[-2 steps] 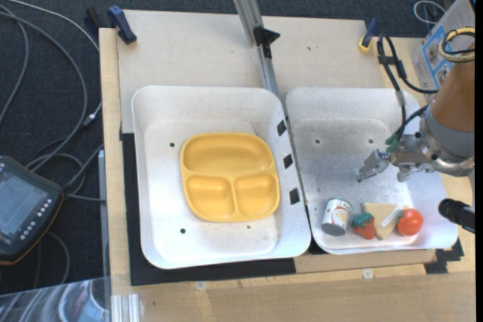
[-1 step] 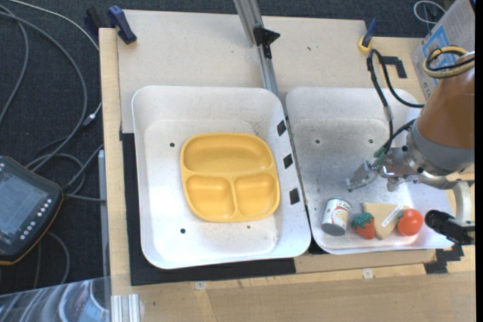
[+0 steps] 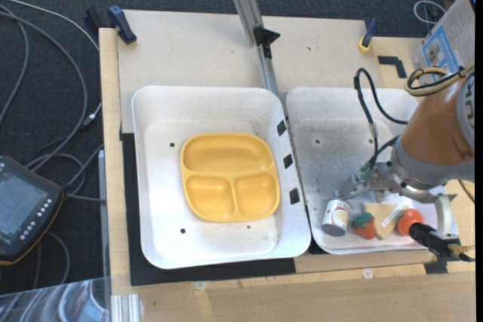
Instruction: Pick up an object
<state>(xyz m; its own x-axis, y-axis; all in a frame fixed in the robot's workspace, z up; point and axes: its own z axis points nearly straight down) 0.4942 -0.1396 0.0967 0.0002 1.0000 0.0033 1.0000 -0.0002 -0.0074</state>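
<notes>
Reaching low into the right white bin [image 3: 332, 124], gripper [image 3: 377, 185] hovered above small white can [image 3: 336, 216]; grip state unclear; next needed descent onto it.

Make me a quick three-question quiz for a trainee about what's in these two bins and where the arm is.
1. True or false: the yellow divided plate lies in the left bin.
2. Which item lies nearest the divider between the bins? A) small can B) strawberry toy C) orange-red round toy
3. Over which bin does the arm hang?

Key: 1 true. 2 A. 3 The right bin, above its near corner, where the small items cluster.
</notes>
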